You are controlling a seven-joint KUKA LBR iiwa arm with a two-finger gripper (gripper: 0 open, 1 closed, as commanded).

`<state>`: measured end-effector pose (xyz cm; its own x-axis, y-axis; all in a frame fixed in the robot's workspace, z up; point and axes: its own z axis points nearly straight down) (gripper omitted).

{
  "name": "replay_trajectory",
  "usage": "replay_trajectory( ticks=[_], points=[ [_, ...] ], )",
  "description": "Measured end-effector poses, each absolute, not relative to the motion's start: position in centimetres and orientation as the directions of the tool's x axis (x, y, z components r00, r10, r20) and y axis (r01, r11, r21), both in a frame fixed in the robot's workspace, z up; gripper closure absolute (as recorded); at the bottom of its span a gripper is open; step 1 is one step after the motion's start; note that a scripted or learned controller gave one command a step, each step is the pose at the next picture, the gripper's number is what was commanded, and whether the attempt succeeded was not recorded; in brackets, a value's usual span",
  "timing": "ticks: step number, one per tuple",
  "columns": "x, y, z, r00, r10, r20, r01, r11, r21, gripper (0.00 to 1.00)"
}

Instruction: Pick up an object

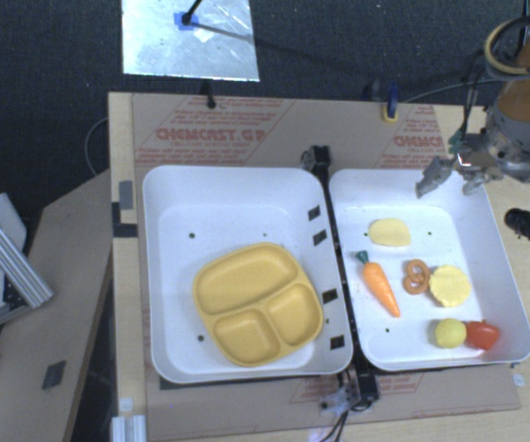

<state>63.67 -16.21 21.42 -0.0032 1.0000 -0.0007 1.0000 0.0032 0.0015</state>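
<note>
- a metal rail (pixel 3 256) juts in at the left edge, beside the bench.
- a shiny foil sheet (pixel 189 26) lies on the dark floor above the bench, with a small blue piece (pixel 185 20) on it.
- the left bin (pixel 168 196) holds a yellow divided tray (pixel 258 302), turned at a slant, lying toward the bin's near-right part; its three compartments hold nothing.
- black clips (pixel 320 238) run down the seam where the two bins meet.
- the right bin (pixel 500 247) carries the loose things to be picked: a pale yellow oval piece (pixel 389 232) toward the far side, an orange carrot (pixel 379 284) with a green top lying at a slant near the bin's left wall, a small brown pretzel (pixel 416 276) just right of the carrot, and a round pale yellow piece (pixel 450 286) touching or just beside the pretzel.
- near the front right corner sit a yellow lemon-like ball (pixel 449 333) and a red tomato-like piece (pixel 483 335), side by side and touching.
- the gripper (pixel 452 179) hovers over the far right edge of the right bin, well apart from every piece; its two fingers stand spread, with nothing between them.
- the arm (pixel 527 99) rises behind it at the upper right, orange band showing.
</note>
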Motion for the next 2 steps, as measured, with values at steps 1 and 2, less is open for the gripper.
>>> replay_trajectory(
  ticks=[1,2],
  points=[
    [63.7,-16.0,17.3,-0.003,1.000,0.000,1.000,0.003,0.000,0.00],
    [63.9,-15.7,13.1,-0.005,1.000,0.000,1.000,0.005,-0.001,0.00]
  ],
)
